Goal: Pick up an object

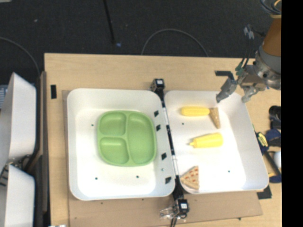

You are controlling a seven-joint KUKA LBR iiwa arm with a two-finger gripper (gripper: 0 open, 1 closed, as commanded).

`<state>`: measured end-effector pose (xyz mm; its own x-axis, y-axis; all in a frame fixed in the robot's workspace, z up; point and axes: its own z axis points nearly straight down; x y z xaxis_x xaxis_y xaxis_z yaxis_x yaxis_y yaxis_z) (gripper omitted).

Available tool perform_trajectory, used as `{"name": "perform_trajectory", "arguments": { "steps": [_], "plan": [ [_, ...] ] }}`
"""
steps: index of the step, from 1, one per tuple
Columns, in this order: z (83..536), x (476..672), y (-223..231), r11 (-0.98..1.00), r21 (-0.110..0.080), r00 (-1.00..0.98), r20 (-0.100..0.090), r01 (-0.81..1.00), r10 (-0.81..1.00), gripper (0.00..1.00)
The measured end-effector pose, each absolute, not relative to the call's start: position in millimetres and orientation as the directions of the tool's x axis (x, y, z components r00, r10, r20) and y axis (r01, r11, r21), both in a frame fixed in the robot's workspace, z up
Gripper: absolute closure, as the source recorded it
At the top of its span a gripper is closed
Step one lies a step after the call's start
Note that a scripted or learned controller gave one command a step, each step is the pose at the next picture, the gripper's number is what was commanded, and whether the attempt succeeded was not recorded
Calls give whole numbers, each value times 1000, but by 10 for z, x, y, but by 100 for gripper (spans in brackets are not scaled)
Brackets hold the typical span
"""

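Observation:
The right bin holds two yellow corn cobs: one near the back and one in the middle. A tan cone-shaped piece lies just right of the back cob. A pizza slice rests at the front left corner. My gripper hangs above the bin's back right area, open, with nothing between its fingers. It is apart from the cone, up and to the right of it.
The left bin holds a green divided plate. A black hinge strip runs between the bins. Dark tools lie on the bench at the right edge. White boxes stand at the far left.

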<state>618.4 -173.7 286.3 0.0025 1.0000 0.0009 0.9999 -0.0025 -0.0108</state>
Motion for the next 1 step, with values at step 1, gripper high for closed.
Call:
{"name": "perform_trajectory", "arguments": {
  "steps": [1],
  "plan": [
    [2944,6202,-1731,0,2,0,-1,1000,1000,0]
  ]
}}
